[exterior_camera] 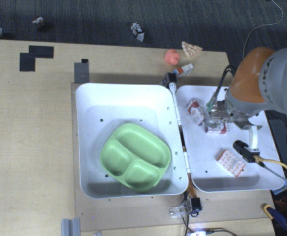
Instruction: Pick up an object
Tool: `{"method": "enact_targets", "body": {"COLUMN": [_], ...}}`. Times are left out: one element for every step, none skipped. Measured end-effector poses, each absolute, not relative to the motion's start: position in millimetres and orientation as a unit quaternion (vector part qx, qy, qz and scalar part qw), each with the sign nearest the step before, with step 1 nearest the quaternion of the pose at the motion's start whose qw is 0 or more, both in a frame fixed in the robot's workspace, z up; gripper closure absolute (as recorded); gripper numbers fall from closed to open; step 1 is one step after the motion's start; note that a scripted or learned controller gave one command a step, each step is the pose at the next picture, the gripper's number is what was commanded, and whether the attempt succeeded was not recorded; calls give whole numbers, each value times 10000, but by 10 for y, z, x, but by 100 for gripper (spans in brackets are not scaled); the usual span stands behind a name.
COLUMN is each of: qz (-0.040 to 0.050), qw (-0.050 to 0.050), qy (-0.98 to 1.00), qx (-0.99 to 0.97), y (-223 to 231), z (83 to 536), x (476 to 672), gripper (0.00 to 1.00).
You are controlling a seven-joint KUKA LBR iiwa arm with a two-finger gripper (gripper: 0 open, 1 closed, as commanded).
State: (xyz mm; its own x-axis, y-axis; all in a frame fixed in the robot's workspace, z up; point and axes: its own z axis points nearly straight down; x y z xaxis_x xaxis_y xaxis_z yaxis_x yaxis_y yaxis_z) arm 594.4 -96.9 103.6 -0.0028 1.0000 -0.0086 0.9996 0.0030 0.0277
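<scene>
Three red-and-white packets lie in the right bin (207,176): upper packet (196,111), middle packet (218,128) right at the gripper (214,118) (grip state cannot be told), lower packet (230,162) apart. Green divided plate (136,155) occupies the left bin (89,102).

We look down at a slant from one fixed camera above the bench (30,132), far enough back to take in the left bin (96,102) and right bin (207,168) whole. Floor (109,9) lines our top edge; the arm (281,77) enters from the right.
</scene>
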Motion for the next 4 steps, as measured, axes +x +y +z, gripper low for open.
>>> {"method": "enact_targets", "body": {"qz": [18,14,16,58], "qw": [42,24,22,142], "qy": [7079,7085,7081,7073], "qx": [7063,7057,7061,7067], "y": [-2006,-1989,-1317,-907], "z": [1979,1963,1146,929], "x": [6701,6698,6564,6051], "gripper": [100,0,0,0]}}
